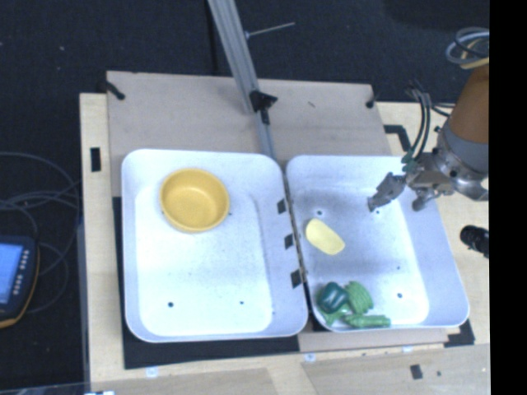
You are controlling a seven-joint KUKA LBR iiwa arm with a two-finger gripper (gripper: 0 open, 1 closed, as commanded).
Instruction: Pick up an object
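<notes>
Camera view showed the gripper poised above the upper right part of the right bin, its two fingers spread wide with nothing between them. The arm's orange band stood at the picture's right side. Candidate things lay in that same bin: a pale yellow lump near the bin's left wall, well apart from the gripper, and a green cluster in the bottom corner, pressed close to the rim. The yellow bowl sat in the left bin, further off still. The step in hand looked like the approach before a grasp. To do it well, the yellow lump seemed the better choice, since it lay alone on bare floor with room on both sides for the fingers, whereas the green pieces crowded the wall and each other. The gripper would need to travel leftward and down, turn so the fingers straddled the lump's narrow axis, descend fully before closing, then lift straight.
</notes>
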